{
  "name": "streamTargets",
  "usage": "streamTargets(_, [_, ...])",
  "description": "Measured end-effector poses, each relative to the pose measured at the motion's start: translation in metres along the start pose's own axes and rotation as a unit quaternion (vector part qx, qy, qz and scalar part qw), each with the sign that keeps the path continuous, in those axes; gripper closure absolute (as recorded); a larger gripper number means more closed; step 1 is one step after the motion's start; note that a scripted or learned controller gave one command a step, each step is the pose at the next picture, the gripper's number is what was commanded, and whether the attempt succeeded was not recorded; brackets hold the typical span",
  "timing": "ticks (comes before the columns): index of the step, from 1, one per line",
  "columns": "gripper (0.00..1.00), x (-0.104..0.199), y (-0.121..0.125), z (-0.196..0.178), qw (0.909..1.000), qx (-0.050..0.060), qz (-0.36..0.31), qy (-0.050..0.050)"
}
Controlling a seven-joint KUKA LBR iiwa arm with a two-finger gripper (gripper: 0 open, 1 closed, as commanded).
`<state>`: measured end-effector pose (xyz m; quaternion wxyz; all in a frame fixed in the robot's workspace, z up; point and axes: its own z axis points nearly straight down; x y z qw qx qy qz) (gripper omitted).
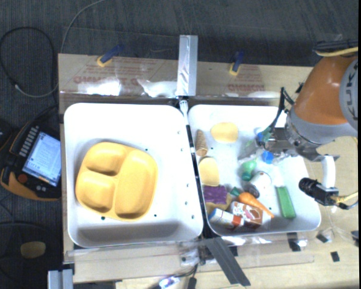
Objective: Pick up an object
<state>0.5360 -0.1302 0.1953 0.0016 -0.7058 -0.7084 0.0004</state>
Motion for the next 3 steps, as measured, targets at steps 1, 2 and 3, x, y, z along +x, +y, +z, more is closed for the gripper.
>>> streamTargets(1, [0.00, -0.043, 0.045, 0.105, 0.9979, -0.008, -0.064, -0.003])
streamTargets(2, [1.00, -0.041, 0.046, 0.095, 0.9979, -0.008, -0.064, -0.001])
streamTargets(3, [1.00, 0.015, 0.061, -0.029, 0.9996, -0.001, -0.029, -0.002])
